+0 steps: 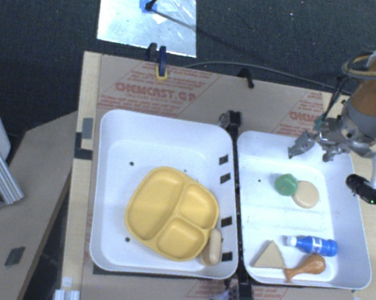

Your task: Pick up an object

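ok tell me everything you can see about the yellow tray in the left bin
The yellow tray is a rounded, glossy, plastic-looking plate split by raised ridges into three compartments, one large and two smaller. It lies flat, open side up and turned at an angle, on the floor of the left bin, toward its near right corner. A small beige bread-like piece rests against its near right edge.

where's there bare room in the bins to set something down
Left bin: bare floor behind and left of the yellow tray. Right bin: bare middle between the green disc and blue bottle. Its front corner is crowded.
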